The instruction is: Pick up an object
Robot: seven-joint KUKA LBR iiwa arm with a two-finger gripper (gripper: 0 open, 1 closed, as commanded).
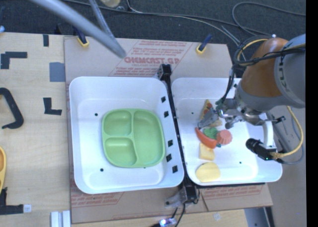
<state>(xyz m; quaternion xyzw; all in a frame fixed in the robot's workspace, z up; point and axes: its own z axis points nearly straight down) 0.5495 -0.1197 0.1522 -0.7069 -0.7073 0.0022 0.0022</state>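
Observation:
The arm reaches in from the right and its gripper (214, 117) is down in the right bin (248, 171), over a small heap of toy food. The heap holds an orange-red carrot-like piece (205, 138), a green piece (211, 132), a pink round piece (225, 137) and a striped yellow-orange piece (206, 107). A yellow block (206, 152) and a pale yellow lemon-like piece (207, 172) lie nearer the front. The gripper tips sit at the top of the heap, close to the striped piece.
The left bin (79, 121) holds a green divided plate (133, 138). A black divider (171, 121) with clips runs between the bins. Cables and a black part (261, 149) hang beside the arm on the right. Grey poles cross the upper left.

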